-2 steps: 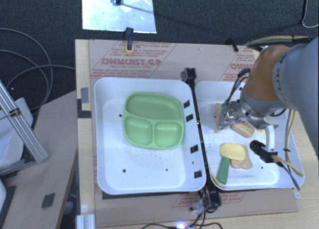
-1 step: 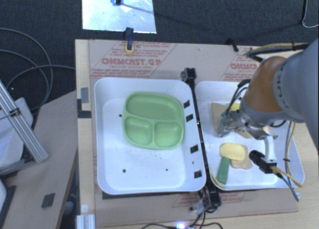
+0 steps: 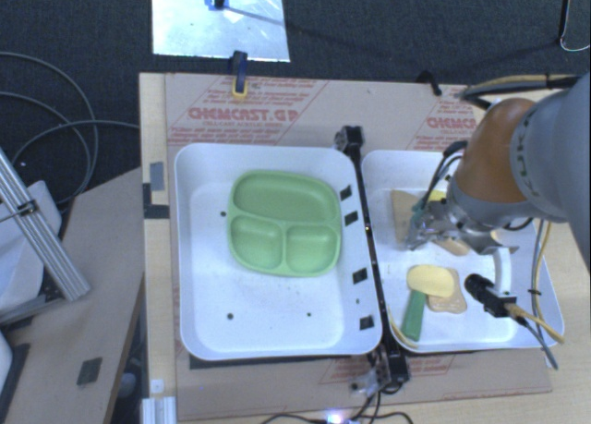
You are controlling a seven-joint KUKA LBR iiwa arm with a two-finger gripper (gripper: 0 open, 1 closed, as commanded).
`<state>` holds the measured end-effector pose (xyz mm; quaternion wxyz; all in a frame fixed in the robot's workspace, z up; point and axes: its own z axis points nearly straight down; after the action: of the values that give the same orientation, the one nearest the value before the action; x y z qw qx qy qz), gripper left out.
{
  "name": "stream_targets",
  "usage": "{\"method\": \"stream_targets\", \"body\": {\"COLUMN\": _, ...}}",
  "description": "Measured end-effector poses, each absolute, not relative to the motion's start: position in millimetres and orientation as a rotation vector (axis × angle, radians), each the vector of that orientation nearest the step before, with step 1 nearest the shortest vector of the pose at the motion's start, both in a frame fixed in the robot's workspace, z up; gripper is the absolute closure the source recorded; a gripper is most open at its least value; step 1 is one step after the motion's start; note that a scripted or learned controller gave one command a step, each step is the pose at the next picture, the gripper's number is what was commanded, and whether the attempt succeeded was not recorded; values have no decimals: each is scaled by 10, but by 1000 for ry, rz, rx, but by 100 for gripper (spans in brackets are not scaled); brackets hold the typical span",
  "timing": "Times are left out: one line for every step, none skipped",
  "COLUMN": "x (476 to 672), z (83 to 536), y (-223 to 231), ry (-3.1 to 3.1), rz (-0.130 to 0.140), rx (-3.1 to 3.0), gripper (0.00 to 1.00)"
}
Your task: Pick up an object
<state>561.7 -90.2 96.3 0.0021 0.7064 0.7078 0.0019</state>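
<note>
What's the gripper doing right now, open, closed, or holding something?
Gripper: low in the right bin, by the tan piece; open or closed cannot be told.

Both bins are plain white: the left bin (image 3: 199,256) and the right bin (image 3: 388,173). In the left bin lies a pale green divided plate (image 3: 283,224), one even colour across its three compartments. Black clips (image 3: 355,219) dot the seam between the bins. In the right bin, near its front edge, sits a yellow piece (image 3: 431,280) on a dark green handle (image 3: 412,315), touching a tan, speckled piece (image 3: 451,303). A beige flat piece (image 3: 404,210) lies toward that bin's back left. The arm (image 3: 545,159) is grey with an orange band (image 3: 489,150). The bench board (image 3: 277,108) is brown cardboard with red lettering.
</note>
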Motion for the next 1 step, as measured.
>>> {"method": "stream_targets", "body": {"x": 5721, "z": 848, "y": -842, "ry": 2224, "rz": 3, "rx": 2215, "gripper": 100}}
